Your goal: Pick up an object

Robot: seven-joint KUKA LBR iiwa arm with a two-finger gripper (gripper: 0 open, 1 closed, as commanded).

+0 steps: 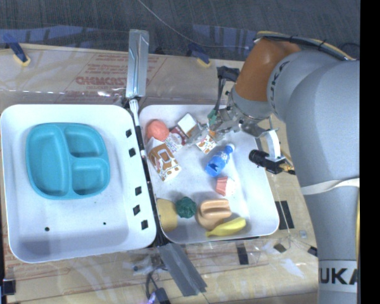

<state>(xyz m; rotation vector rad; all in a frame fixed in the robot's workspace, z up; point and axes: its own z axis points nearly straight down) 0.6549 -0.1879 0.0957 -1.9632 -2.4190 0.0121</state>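
The fingers [216,120] hang over the far right part of the right bin [266,202]; whether they are apart or together cannot be told, since the wrist hardware and the clutter beneath them blur into one another. Nothing is seen clamped between them.

Nearest in the right bin lies a yellow banana [227,227] along the near wall, touching a tan hot-dog bun toy [213,210] just behind it. To the left sit a dark green ball [185,207] and a pale yellow block [166,214] against the bin's left wall. A small pink piece [225,185] stands alone further in. Beyond it lies a blue bottle [218,159], tilted, with its white cap toward the fingers. Left of the bottle a white and orange carton [164,159] rests on its side. Further still are an orange ball [156,130], a small white box [186,125] and a printed packet [206,144] directly below the fingers; these far items crowd together and their edges are hard to separate.

The left bin [12,220] holds a blue divided tray [67,159], well apart from the arm.

The grey arm [316,132] with its orange band [261,65] covers the right side of the bench [82,75] and hides the right bin's far right corner. A black fitting [266,159] projects over the bin's right wall.
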